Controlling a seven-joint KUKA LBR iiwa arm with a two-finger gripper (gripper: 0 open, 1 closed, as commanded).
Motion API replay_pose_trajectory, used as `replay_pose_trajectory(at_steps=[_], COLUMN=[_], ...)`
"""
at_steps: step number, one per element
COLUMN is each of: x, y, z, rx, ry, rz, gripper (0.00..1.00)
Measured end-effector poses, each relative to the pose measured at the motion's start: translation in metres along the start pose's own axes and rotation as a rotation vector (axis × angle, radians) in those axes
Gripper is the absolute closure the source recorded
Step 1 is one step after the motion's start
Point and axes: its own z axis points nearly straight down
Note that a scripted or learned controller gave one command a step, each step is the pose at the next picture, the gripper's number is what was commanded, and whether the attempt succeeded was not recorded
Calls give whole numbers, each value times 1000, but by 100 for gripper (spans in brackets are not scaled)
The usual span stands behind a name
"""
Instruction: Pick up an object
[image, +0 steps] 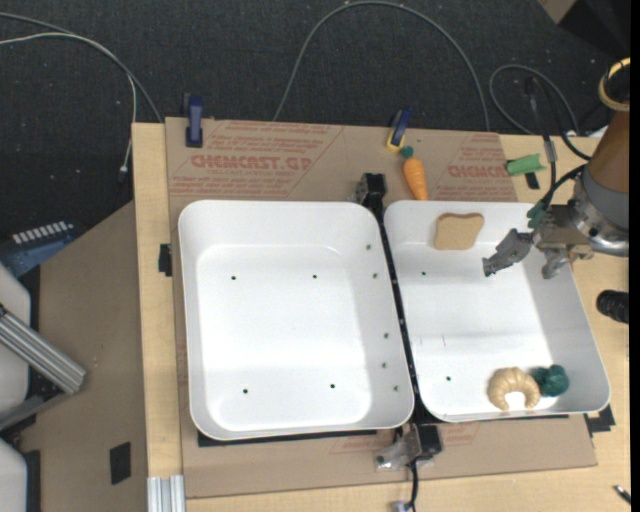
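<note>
You are looking down on a desk (160, 300) covered with cardboard, carrying two shallow white bins side by side. The left bin (200, 330) is sitting in the centre-left of the frame, and the right bin (480, 330) is lying beside it, their rims touching along the middle.

The arm (610, 190) is reaching in from the right edge of the frame, and its tool (528, 255) is hanging over the upper right part of the right bin. Its two dark fingers (503, 254) are standing spread apart, released, with nothing between them.

In the right bin, a tan slice of toy bread (458, 231) is lying flat near the upper rim, just to the left of the tool and apart from it. At the lower right corner of that bin, a pale croissant (513, 388) is resting, and a small dark green object (551, 379) is sitting right against its right side.

Outside the bins, a toy carrot (415, 176) is lying on the cardboard just above the right bin's upper left corner. A green clip (526, 165) is sitting at the upper right of the desk, and blue clamps (193, 118) are gripping the cardboard's upper edge.
</note>
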Motion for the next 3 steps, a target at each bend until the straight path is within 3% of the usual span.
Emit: replay_pose_trajectory(at_steps=[1,2,3], x=[-22,-32,-32], y=[30,89,89], z=[142,157,145], rx=[11,0,-2], ry=[2,0,0], rz=[1,-1,-1], gripper=[0,0,100])
